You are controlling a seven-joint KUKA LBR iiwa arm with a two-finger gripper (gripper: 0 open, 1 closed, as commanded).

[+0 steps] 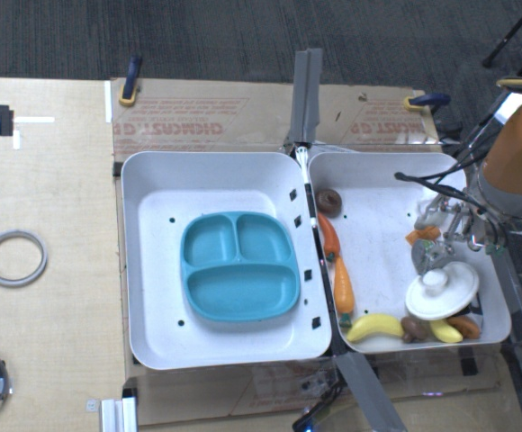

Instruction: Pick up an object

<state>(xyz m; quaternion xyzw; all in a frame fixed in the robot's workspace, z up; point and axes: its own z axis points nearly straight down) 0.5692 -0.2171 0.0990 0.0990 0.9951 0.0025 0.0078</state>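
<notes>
I am viewing the bench from above, with the arm [513, 156] reaching in from the right over the right bin [378, 174]. The gripper [436, 241] is hanging low in that bin's right half, just above a white lid [441, 291]; I cannot tell its state from this view. A small orange piece [420, 235] is sitting just beside the gripper on its left. Along the bin's left wall, a brown doughnut [329, 202] is lying above two carrots [336, 264]. Along the near wall, a banana [374, 328] is lying beside a brown lump [414, 329] and a second yellow fruit [445, 332]. The left bin [153, 196] is holding a blue divided plate [240, 266]. A tape ring [13, 257] is resting on the bench, well apart.
</notes>
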